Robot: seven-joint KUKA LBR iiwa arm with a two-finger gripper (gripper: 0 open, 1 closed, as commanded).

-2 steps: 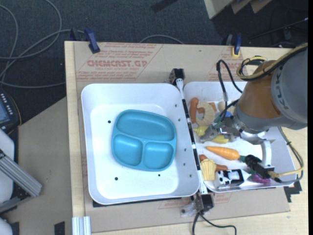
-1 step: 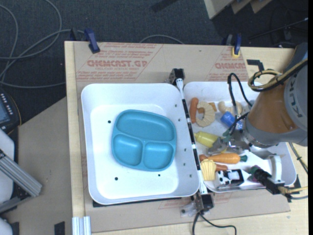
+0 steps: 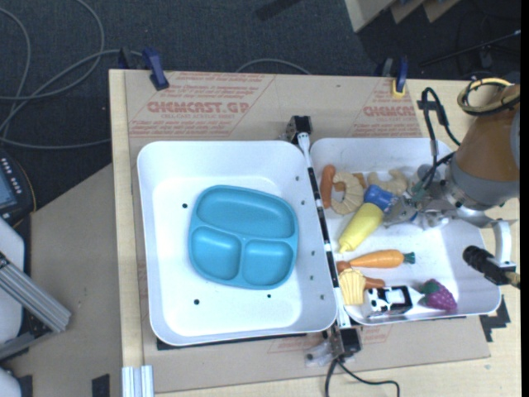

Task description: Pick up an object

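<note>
Yellow bottle (image 3: 358, 230), blue-capped, lying at a slant in the middle of the right bin (image 3: 471, 259), cap toward the upper right. Just right of the cap, gripper (image 3: 416, 208), low over the bin floor and reaching in from the right; whether spread or pressed together, cannot tell, and nothing visibly pinched. Crowded on every side. Above and left of the bottle: a reddish sausage (image 3: 328, 186) standing along the bin's left wall, and tan pretzel-like pieces (image 3: 355, 192) beside it, near the cap. Below the bottle: an orange carrot (image 3: 376, 260) with a green end, lying crosswise. Lower still, near the front wall: a yellow corn cob (image 3: 353, 286), a black-and-white toy (image 3: 388, 299) touching it, and purple grapes (image 3: 439, 295) further right. Beyond the shared wall, in the left bin (image 3: 157, 222): a blue divided plate (image 3: 242, 236), well apart from the gripper.
</note>
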